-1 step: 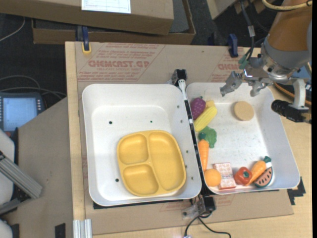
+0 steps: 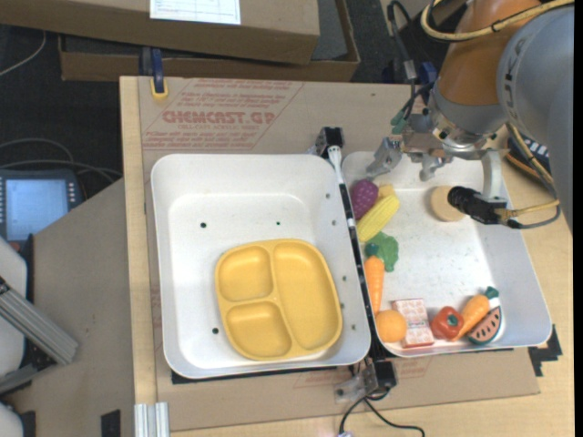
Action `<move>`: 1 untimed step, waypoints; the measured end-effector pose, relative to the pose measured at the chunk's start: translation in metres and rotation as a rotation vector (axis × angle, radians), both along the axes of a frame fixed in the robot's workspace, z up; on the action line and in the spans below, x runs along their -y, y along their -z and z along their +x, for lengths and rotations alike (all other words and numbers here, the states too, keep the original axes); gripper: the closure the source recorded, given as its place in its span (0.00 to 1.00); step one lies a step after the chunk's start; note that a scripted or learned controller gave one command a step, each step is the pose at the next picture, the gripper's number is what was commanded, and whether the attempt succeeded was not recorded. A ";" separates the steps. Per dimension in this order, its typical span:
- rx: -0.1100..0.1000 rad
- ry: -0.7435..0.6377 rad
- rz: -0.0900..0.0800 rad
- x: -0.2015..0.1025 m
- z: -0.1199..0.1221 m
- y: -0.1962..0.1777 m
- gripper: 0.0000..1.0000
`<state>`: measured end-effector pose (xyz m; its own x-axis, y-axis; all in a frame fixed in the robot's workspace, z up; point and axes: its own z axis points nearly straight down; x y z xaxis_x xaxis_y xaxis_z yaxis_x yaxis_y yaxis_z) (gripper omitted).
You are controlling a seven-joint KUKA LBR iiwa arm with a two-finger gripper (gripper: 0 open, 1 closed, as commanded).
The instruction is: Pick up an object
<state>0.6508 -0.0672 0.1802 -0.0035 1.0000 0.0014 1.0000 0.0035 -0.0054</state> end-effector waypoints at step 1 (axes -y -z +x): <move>0.005 0.001 0.000 -0.027 0.002 -0.005 0.00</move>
